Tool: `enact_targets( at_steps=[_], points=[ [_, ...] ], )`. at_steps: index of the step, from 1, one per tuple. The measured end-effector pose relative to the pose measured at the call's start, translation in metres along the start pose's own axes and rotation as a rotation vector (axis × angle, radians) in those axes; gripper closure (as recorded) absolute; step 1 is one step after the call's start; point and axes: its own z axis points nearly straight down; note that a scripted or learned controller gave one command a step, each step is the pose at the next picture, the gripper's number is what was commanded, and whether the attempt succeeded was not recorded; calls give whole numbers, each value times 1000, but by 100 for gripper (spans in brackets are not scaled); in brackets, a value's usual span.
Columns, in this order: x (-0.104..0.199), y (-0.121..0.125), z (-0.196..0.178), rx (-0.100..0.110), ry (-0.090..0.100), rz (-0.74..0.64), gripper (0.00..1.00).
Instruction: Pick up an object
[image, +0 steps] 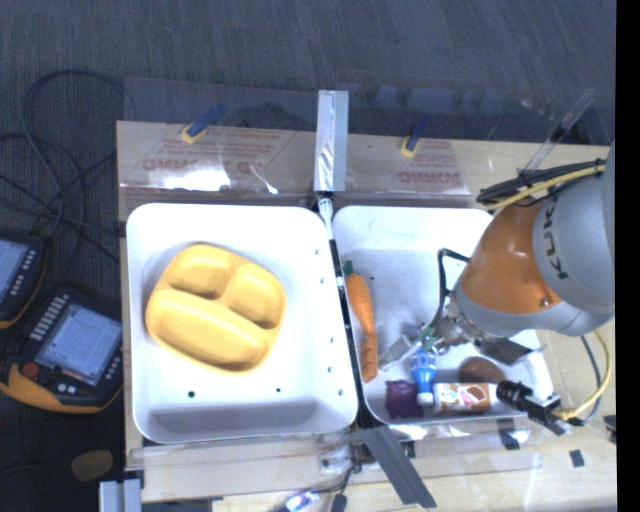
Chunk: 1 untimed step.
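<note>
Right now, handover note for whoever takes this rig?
Gripper: low in the right bin, above the clutter; nothing visibly held, open or shut not readable.
Right bin: carrot along the left wall, small bottle, purple object, brown object, packet near the front.
Left bin: large yellow object.
Done: arm is down over the pile.
Left: grasp and lift one object.
</note>
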Motion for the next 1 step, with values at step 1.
enact_targets(
  at_steps=[1],
  points=[
    [1, 2, -10, -4, 1, -1, 100]
  ],
)
